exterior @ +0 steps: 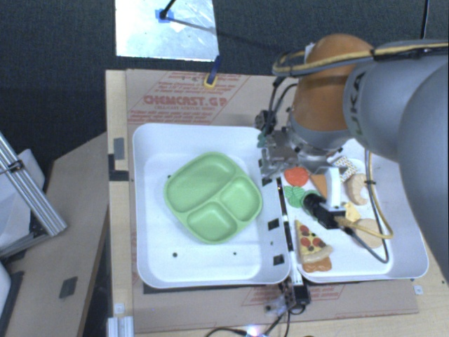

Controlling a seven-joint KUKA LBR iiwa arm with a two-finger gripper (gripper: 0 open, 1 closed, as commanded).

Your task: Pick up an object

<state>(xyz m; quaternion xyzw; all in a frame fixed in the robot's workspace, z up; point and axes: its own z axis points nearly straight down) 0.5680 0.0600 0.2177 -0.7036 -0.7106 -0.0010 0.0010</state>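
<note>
Nearest the camera, a toy pizza slice (312, 243) lies at the front of the right-hand bin (403, 258), its long axis running front to back, close beside the divider. Just beyond it sit a green piece (295, 196) and a red round piece (297, 176), close together. The gripper (276, 163) hangs low over the divider, and the red piece lies just beside it toward the view's right, which looks the closest candidate. The wrist hides the jaws, so it cannot be told how far open they are or whether they hold anything. Across the divider, a green divided plate (213, 197) sits in the left-hand bin (158, 262).
</note>
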